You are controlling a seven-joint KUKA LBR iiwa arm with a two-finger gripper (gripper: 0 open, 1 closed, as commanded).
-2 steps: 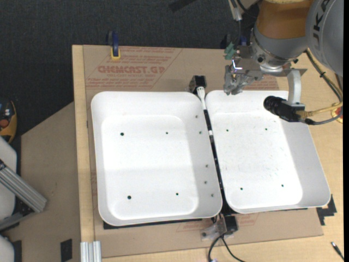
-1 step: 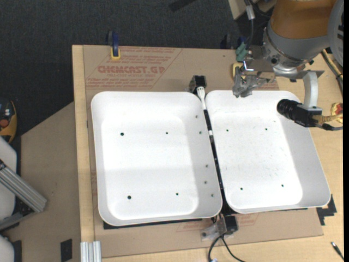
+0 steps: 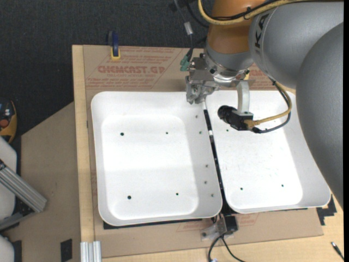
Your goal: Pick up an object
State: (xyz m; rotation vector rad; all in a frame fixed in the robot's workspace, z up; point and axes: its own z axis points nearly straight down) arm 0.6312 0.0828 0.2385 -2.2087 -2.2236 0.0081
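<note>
Right now your gripper (image 3: 195,94) hangs over the far rim where the left bin (image 3: 144,157) meets the right bin (image 3: 267,162), toward the counter's (image 3: 60,162) far edge; you cannot tell its finger state, and no object shows between them

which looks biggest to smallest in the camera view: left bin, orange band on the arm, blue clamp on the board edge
1. left bin
2. orange band, though it sits nearer the camera, so it looks enlarged
3. blue clamp, clearly the smallest
</note>
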